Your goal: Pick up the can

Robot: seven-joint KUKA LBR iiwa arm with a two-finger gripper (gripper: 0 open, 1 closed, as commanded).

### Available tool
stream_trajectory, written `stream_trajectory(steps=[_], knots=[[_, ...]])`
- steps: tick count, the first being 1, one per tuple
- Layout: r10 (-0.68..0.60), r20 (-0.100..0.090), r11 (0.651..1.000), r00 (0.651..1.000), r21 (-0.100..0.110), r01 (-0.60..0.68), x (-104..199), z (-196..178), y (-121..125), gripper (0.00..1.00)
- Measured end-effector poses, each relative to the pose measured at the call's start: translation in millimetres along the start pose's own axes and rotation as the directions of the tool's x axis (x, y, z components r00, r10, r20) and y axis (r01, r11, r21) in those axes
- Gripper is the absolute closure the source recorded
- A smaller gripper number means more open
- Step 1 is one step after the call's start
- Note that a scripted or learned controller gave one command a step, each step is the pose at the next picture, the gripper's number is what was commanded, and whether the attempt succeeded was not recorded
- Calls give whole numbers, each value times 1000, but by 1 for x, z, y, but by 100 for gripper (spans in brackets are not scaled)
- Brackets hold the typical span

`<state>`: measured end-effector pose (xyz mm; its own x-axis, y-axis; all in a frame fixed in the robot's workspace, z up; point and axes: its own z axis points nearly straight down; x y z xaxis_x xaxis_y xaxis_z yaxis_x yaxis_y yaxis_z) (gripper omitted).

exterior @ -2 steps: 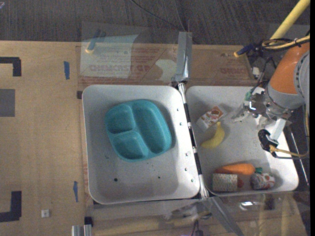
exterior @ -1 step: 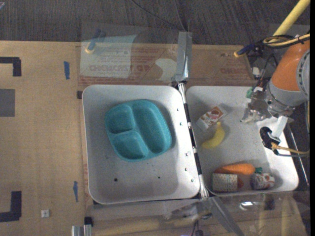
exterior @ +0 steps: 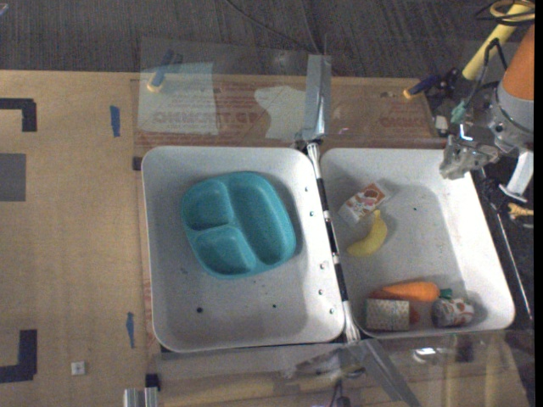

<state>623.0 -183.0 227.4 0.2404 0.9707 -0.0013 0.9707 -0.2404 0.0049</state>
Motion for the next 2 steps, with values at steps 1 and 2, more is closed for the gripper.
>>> stream_trajectory(steps=[1,2], knots=[[-133,-2,991,991,6,133,13,-16,-65,100],[-163,-2,987,987,5,163,15,-18,-105,100]])
